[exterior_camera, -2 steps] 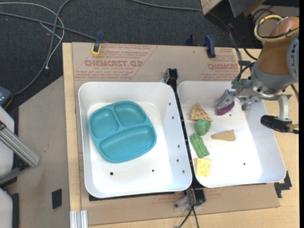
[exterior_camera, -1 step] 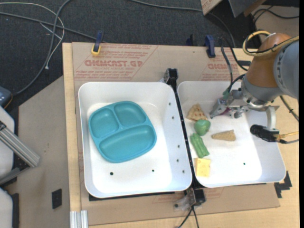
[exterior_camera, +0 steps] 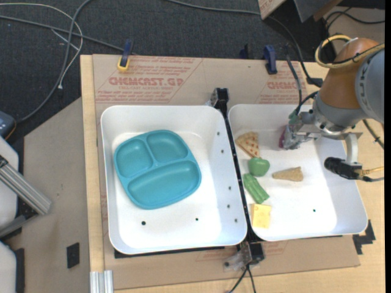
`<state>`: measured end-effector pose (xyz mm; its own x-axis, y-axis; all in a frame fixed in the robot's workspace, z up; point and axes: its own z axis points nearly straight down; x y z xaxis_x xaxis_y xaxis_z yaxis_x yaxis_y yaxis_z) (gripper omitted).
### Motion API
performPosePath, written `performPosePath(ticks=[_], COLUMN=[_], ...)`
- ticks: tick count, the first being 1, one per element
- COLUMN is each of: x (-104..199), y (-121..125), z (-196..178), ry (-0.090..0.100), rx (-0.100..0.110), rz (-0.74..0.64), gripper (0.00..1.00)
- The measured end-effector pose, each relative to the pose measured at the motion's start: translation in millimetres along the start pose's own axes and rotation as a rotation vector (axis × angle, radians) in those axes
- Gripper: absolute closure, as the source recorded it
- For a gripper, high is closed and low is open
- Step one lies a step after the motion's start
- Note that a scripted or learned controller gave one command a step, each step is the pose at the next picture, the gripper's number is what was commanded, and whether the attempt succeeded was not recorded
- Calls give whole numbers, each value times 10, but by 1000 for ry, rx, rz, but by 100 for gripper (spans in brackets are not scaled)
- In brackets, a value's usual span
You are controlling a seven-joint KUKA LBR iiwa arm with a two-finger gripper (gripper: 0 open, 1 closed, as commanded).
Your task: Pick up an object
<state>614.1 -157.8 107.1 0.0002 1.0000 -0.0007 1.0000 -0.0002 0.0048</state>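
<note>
Teal divided plate (exterior_camera: 158, 168) in the left bin (exterior_camera: 116, 224); toy food pieces in the right bin (exterior_camera: 342, 215) beneath the arm (exterior_camera: 342, 90)

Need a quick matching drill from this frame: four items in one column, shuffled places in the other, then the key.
Items:
1. blue divided plate
2. yellow cheese square
3. pizza slice
4. gripper

Places:
A. right bin, near front edge by the divider
B. left bin, centre
C. over the right bin's back area, right of the pizza slice
D. right bin, back left, above the green pieces

Pairs: 1-B, 2-A, 3-D, 4-C
</note>
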Motion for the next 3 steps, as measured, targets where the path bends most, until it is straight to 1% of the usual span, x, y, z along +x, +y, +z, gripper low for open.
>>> performPosePath(ticks=[2,3], x=[34,-15], y=[83,42], z=[-896,-1519], ry=[-1,-1], rx=[-2,-4], rz=[-2,-1], gripper=[100,100])
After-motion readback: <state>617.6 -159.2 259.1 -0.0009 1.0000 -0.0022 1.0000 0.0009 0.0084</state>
